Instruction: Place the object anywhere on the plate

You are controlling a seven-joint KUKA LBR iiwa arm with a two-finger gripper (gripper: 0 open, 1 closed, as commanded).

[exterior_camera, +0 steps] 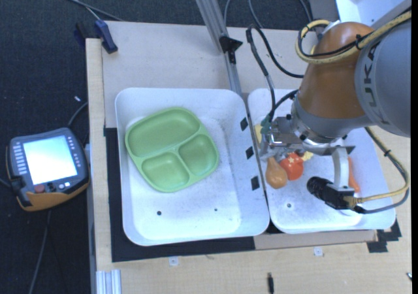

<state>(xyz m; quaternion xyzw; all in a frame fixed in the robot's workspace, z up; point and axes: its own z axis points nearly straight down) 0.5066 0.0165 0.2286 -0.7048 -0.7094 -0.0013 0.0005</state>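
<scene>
Toy food: a tan, pear-shaped piece [275,174] touching a red-orange piece [294,167], both lying in the right bin [313,217] near its left wall. The gripper [286,146] hangs directly over them beneath the orange-banded wrist; whether it is released, clenched or grasping either piece cannot be told. A green plate [171,149] with three compartments sits in the left bin [189,217], well apart from the pieces. A handheld control screen [46,167] lies off the bench at far left.

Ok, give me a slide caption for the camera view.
Arm's pincer low over orange toys in the right bin; green plate waits in the left bin.
</scene>
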